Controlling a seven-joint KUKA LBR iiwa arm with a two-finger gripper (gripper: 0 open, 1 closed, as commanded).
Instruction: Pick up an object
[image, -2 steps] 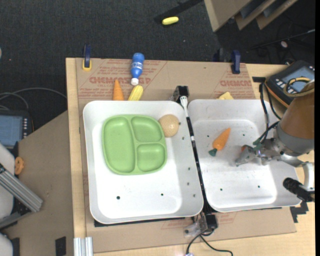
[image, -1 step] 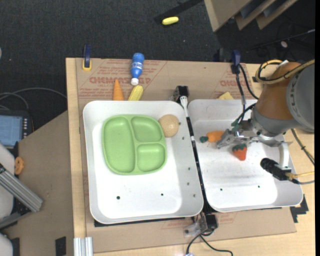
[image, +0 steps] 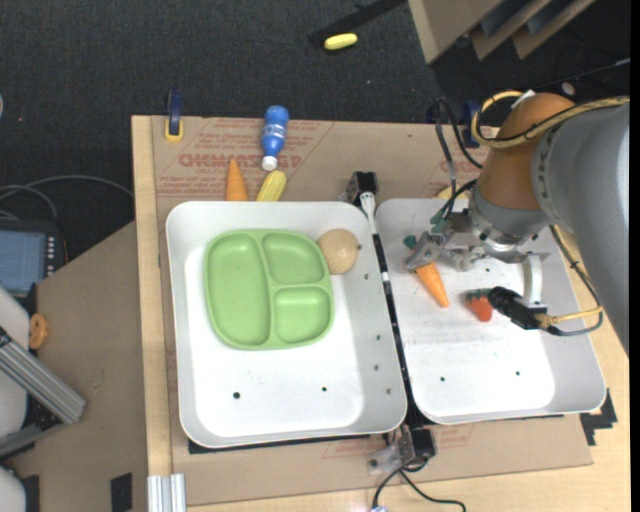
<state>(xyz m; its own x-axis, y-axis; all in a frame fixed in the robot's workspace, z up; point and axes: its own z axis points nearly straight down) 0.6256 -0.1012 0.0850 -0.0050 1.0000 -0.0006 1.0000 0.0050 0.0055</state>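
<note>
Gripper low in white bin, openness impossible to tell, nothing visibly held. Toy carrot just beside it: centre over, straddle narrow width.

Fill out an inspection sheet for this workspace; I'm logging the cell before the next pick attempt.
Surface: left bin and right bin, white, side by side on a brown board.
Job's things: orange cone and small red item in the right bin; green divided plate and tan ball in the left bin.
Clutter: bottle, orange piece and yellow piece on the board.
Grippers: gripper low over the right bin, beside the cone; grip unclear.
Cables: black cables behind the right bin.
Surroundings: dark floor, yellow item.
</note>
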